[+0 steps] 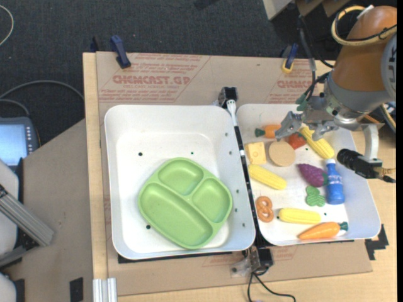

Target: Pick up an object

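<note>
Pincer point(306, 126) over the far part of the right bin point(368, 214), fingers spread fairly wide, nothing between them. Directly under and between the fingers: a small red piece point(297, 141), partly hidden, shape hard to make out. Just toward the bin's right side, a yellow corn cob point(318, 143), long axis slanting from far-left to near-right, upper end tucked beneath the pincer. Just on the near-left side, a round tan disc point(281, 154). Likeliest target, judged from position alone: the red piece or the corn cob, both straight below rather than off to a side, so a plain descent rather than a sideways reach; for the cob, fingers best closed across the slanted axis.

Count in the right bin: three yellow corn-like pieces, namely that cob, a second point(267, 177) lying mid-left, a third point(300, 216) near the front; two carrots, one small point(269, 131) at the far left, one larger point(323, 230) at the front; one cheese wedge point(255, 153); one tan disc; one purple eggplant point(311, 173); one blue bottle point(334, 184); one green piece point(315, 198); one pretzel point(264, 207).

Left bin point(119, 168): one green divided tray point(184, 201), three compartments. Both bins side by side on the tabletop point(157, 77).
</note>
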